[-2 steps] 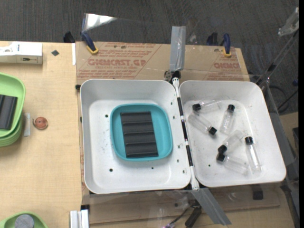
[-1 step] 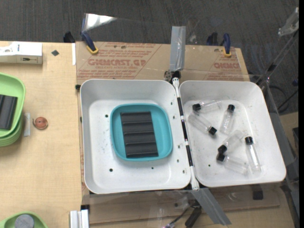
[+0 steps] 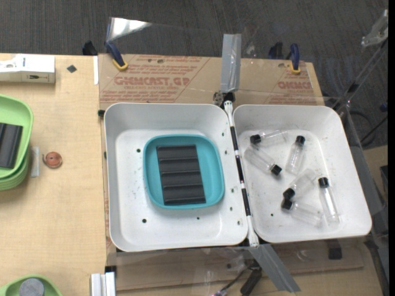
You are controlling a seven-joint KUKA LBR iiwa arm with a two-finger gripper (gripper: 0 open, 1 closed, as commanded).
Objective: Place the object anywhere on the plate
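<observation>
Your left bin point(image 3: 123, 227): teal plate point(image 3: 183, 172) with black ridged insert | right bin point(image 3: 345, 221): black-capped clear vials point(image 3: 295, 153) scattered loose | gripper state: you cannot tell.

Two white bins point(image 3: 117, 184), one teal plate point(image 3: 151, 165), and six clear black-capped vials point(image 3: 266, 160).

At the bench's left edge, a stack of light green plastic trays point(image 3: 13, 147) is cut off by the picture's left side, and so is the dark flat object point(image 3: 10, 144) lying in it. A round green lid-like thing point(image 3: 31, 287) at the bottom left corner is cropped by the lower edge. In the right white bin point(image 3: 352, 165), the clear plastic vials with black caps point(image 3: 295, 177) overlap; their transparent bodies blur into the white floor, so their count cannot be told. Dark tool-like shapes point(image 3: 247, 280) below the bins are too cropped to identify.
</observation>
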